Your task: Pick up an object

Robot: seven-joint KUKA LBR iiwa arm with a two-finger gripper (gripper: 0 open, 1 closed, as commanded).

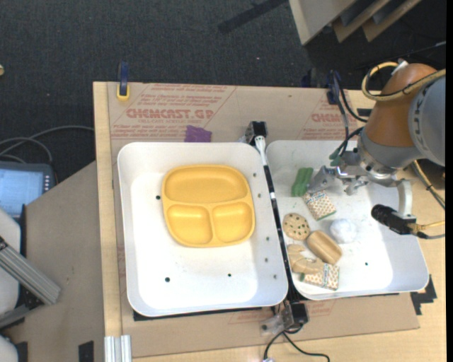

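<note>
Several objects (315,244) lie in the right bin (396,272), toward its left wall. My gripper (334,177) hovers over the bin's far edge; its state I cannot tell. Nothing is lifted; the pick remains.

Dark grey carpeted floor (141,42) around the bench. Bench top is a tan board (212,106) with red printed lettering, held by a blue-and-yellow clamp (124,81) at its far left corner. A pale wooden piece of furniture (347,18) stands at the top right. Aluminium framing (25,272) and a lit blue screen (21,187) sit at the left edge. Lighting even, no hard shadows.
</note>
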